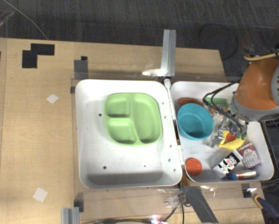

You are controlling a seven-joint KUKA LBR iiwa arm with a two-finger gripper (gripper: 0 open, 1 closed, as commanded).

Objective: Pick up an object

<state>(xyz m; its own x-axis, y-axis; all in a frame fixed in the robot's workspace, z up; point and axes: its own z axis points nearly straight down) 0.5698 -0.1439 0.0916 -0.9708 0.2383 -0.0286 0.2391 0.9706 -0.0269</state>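
the near rim of the left bin [125, 183] sits closest, a shallow white tray on a pale wooden counter [32, 139] marked with black squares at its far left and small pale tags. beyond the counter's far edge lies dark carpet. a green divided plate [132, 118] rests in the left bin, well apart from the walls. the right bin [265, 171] holds a blue bowl [194, 120] near the divider, an orange ball [193, 165] by the near wall, a yellow piece [232, 143], a reddish packet [249, 155], a black-and-white box [229, 163] and a marker [242, 175] along the near edge. the claw [225, 132] hangs just beside the bowl, above the yellow piece; wires and brackets clutter it, so i cannot tell how its fingers stand. a brownish thing behind the bowl is mostly hidden. the arm's orange band [256, 90] is cut off at the right.
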